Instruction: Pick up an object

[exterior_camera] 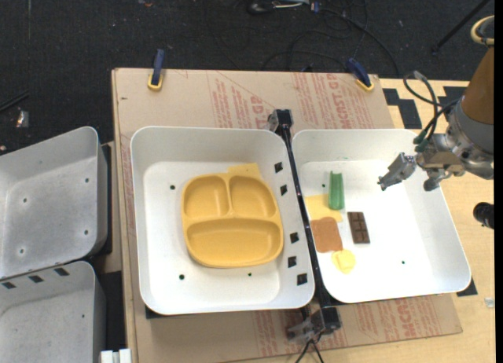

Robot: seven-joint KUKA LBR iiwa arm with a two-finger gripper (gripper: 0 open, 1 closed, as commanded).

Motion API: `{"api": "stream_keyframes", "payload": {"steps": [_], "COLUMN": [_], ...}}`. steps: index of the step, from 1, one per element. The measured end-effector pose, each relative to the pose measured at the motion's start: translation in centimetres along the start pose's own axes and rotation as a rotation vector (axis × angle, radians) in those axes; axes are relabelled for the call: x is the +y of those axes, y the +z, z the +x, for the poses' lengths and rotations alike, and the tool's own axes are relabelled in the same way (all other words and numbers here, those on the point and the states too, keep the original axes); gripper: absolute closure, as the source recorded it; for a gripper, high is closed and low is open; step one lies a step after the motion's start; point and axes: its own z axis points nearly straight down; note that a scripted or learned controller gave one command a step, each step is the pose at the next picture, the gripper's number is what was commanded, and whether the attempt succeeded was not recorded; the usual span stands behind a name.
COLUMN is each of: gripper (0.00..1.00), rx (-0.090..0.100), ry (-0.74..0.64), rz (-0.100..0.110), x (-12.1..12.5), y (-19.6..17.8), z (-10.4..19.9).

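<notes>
A green block (pixel 336 191), a brown slab (pixel 326 234), a dark chocolate bar (pixel 359 228) and a yellow piece (pixel 344 261) are lying along the left side of the right bin (pixel 440 236). The pincer (pixel 410 173) is hovering over that bin's upper right; whether it is open or closed cannot be told. The arm (pixel 475 118) is reaching in from the right. A yellow divided tray (pixel 233 221) is sitting in the left bin (pixel 157 196). The desk (pixel 228 98) is showing red printing too faint to read.
</notes>
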Motion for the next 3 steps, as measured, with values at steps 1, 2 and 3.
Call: {"api": "stream_keyframes", "payload": {"steps": [1, 2, 3], "gripper": [0.00, 0.00, 0.00], "rx": [-0.002, -0.001, 0.000], "ry": [-0.003, -0.001, -0.001], "rz": [-0.012, -0.009, -0.008], "x": [0.2, 0.0, -0.5], "y": [-0.7, 5.4, 11.8], "z": [0.1, 0.6, 0.5]}}
